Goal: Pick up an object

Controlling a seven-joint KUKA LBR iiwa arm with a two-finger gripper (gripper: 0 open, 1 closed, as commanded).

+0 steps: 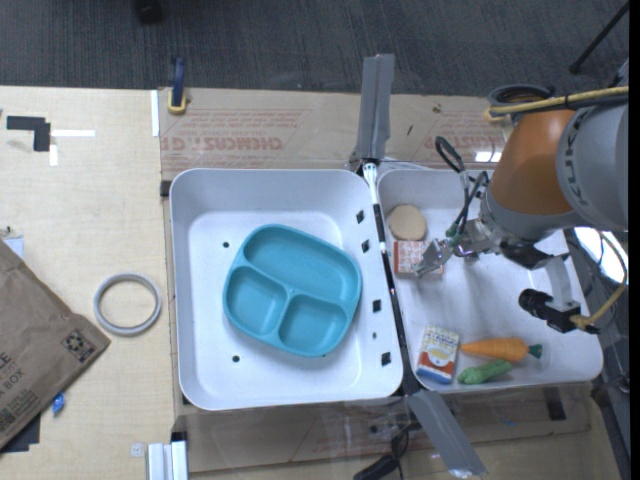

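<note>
In the camera view, the right bin (505, 298) holds a round tan cookie-like disc (407, 222), a small red-and-white packet (408, 256), a small carton (437, 356) with a blue base, a toy carrot (495, 348) and a green toy vegetable (484, 371). My gripper (434, 260) hangs low over the bin's upper left part, its tips right beside the red-and-white packet. The grey arm with its orange band (535, 163) comes in from the right and hides the bin's far right corner.
The left bin (200, 268) holds a blue three-compartment plate (292, 289). A roll of tape (127, 302) and a brown cardboard box (35, 348) lie on the bench to the left. A grey divider bar (376, 108) stands behind the bins.
</note>
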